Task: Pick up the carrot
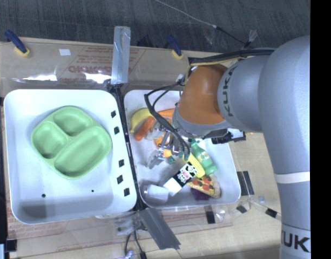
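The grey arm with its orange band hung over the right-hand shallow white plastic bin (230, 161), and the two-finger metal gripper (166, 147) was down among the clutter there. From where I stood I could not tell whether it was parted or closed, nor whether anything sat in it.

The slim orange carrot (144, 128) lay near the bin's upper left, touching the yellow banana (137, 116) beside it, with another orange piece (166, 113) just behind. The gripper was just to the carrot's right, not on it.

I thought the trouble would come from that crowding: a closing grip could catch the banana instead, or nudge the carrot against the bin wall and let it roll away. The black cable looping off the wrist might also drag across the toys.

Lower in the same bin lay a black-and-white carton (184, 175), a pizza slice toy (204, 185) and a pale white object (154, 192). The left white bin (14, 161) held a green three-section plate (71, 141).
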Controlling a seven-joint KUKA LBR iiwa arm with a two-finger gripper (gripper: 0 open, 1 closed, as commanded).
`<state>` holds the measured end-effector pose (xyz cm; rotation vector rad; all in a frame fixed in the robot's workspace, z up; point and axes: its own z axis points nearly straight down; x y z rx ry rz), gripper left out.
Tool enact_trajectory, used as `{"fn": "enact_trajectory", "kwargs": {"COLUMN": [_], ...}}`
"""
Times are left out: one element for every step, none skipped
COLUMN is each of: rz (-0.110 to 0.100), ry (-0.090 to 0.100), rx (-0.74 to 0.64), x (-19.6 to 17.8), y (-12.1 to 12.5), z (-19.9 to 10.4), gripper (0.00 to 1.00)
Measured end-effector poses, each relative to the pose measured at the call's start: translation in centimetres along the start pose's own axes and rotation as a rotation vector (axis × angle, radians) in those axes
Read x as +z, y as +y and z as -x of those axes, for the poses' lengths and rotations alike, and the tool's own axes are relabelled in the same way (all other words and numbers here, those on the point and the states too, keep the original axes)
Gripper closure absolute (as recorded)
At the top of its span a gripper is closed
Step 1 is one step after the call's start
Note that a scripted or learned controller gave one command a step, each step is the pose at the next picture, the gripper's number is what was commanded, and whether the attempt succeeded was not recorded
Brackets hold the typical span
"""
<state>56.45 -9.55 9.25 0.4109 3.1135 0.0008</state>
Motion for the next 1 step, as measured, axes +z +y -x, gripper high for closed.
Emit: {"fn": "enact_trajectory", "kwargs": {"rz": [0.000], "ry": [-0.002], "rx": [-0.009], "x": [-1.11], "y": [0.23], "z": [0.12], "gripper": [1.00]}}
